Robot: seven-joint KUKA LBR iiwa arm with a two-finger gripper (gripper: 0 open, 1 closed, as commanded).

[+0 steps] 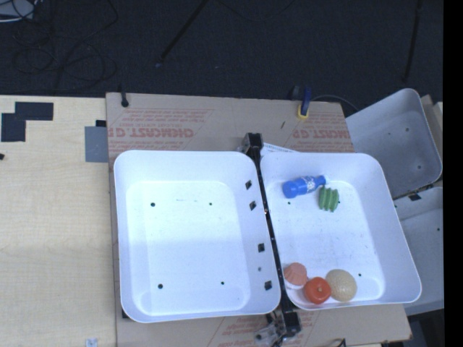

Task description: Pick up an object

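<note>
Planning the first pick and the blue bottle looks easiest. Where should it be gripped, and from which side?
Take the blue bottle across its wider body, left of the paler cap end, coming straight down from above. It lies on its side in the right bin, long axis nearly left to right, so closing across its narrow width likely holds best. The green object sits close by the cap end.

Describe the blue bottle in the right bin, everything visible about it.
The blue bottle is small, looks like plastic, and has a lighter band near its right end. It lies on its side on the floor of the right bin, in the far part, with its long axis running left to right and its right end tilted slightly away. A green ridged object lies just to its right and a little nearer the camera, close by; whether they touch is unclear. Any label text is too small to read.
</note>
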